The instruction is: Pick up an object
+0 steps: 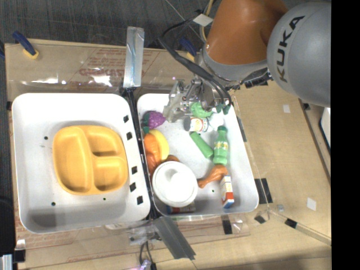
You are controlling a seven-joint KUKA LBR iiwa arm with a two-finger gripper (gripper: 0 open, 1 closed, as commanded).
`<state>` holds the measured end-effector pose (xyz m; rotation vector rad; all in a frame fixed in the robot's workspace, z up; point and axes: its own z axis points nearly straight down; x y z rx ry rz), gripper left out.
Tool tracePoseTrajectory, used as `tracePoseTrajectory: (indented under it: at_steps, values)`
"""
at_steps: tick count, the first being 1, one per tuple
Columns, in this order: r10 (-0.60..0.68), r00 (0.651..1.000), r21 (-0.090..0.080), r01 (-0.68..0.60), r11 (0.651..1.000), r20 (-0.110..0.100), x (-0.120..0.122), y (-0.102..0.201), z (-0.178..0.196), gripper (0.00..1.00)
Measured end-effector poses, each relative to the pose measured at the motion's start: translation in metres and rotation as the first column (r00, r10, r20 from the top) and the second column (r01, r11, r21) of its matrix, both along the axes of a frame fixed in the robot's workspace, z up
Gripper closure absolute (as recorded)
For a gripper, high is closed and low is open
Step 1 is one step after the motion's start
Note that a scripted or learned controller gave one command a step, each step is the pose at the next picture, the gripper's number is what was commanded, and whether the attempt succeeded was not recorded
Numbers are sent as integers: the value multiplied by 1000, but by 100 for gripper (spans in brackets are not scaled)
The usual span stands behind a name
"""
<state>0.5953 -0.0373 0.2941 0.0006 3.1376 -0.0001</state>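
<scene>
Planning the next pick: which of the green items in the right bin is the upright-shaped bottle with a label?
The green plastic bottle with the yellow label, near the bin's right wall. The plain green cylinder beside it has no label.

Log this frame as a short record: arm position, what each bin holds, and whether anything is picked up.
arm: gripper low over the far end of the right bin
left bin: yellow divided tray
right bin: white bowl, green bottle, purple toy, orange and yellow toys, small carton
grasp: cannot tell from this view
</scene>
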Motion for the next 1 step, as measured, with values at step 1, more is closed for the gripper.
tracePoseTrajectory:
  at_steps: [1]
  values:
    - [-115,993,-2,115,993,-2,-92,-59,-13,100]
